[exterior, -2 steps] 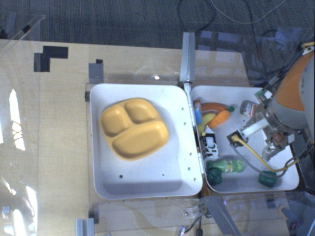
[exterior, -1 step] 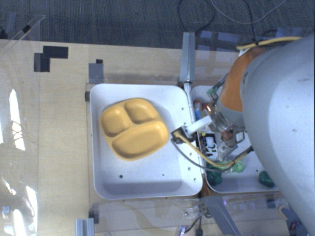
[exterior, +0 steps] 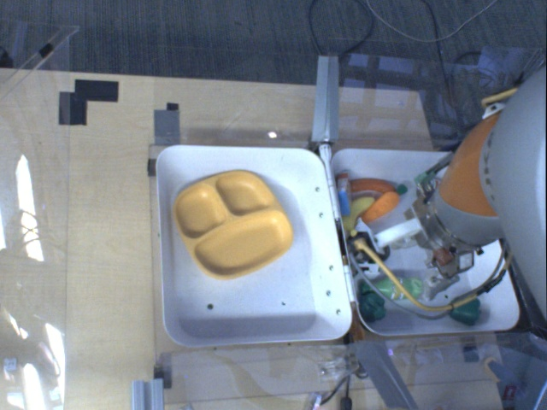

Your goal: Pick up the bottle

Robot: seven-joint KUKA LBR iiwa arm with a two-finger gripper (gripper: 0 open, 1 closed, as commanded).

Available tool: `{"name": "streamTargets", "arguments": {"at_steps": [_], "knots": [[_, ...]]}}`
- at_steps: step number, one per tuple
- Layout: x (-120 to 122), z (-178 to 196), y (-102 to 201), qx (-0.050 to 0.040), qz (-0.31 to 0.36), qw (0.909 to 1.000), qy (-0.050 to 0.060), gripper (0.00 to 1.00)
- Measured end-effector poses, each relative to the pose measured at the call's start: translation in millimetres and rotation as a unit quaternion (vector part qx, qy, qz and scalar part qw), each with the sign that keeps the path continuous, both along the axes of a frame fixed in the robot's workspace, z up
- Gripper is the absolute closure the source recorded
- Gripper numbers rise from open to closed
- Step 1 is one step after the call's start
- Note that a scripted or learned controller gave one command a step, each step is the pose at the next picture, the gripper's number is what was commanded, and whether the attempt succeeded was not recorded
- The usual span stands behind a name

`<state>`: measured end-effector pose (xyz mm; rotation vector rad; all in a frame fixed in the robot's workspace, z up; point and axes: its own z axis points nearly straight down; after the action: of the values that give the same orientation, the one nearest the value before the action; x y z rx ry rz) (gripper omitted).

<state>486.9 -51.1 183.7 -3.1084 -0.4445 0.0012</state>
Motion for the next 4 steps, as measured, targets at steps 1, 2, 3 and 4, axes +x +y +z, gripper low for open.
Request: {"name": "streamTargets", "arguments": {"at_steps": [1, 2, 3, 4], "knots": [[14.2, 0.2, 80.8, -0.0001, -0.01, 0.9999, -0.001, 0.0], [0.0, 0.0, 97.9, 0.0001, -0.039, 0.9993, 0.0, 0.0], [0.3, 0.0, 81.6, 0.0002, 0.026, 0.9997, 0.0, 0.0], [-0.2, 0.2, 104.3, 0.0, -0.013, 0.9999, 0.0, 0.0]]}}
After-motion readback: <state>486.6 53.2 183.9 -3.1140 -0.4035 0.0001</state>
